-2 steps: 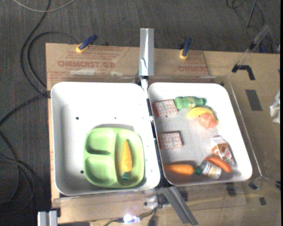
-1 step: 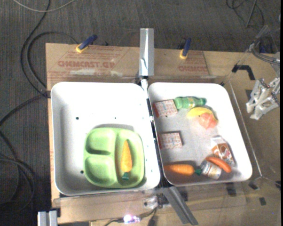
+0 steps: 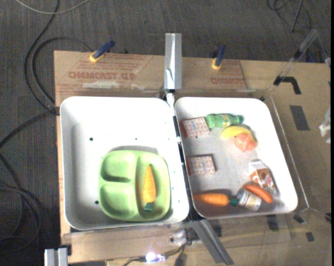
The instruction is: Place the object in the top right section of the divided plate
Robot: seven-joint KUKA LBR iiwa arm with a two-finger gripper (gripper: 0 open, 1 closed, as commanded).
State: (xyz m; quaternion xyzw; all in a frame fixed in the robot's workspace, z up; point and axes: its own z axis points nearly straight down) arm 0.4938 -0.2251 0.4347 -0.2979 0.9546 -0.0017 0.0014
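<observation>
Green plate (image 3: 118, 188) in left bin (image 3: 78, 121), corn (image 3: 148, 185) lying in its right section. Second carrot (image 3: 212, 199) in right bin (image 3: 267, 115).

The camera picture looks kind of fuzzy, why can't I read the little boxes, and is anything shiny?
In the camera view the whole picture is soft and grainy, so the print on the little boxes is blurred; the white bins look bright and washed out; a small glare spot shines at the bottom edge; the floor is dark.
</observation>
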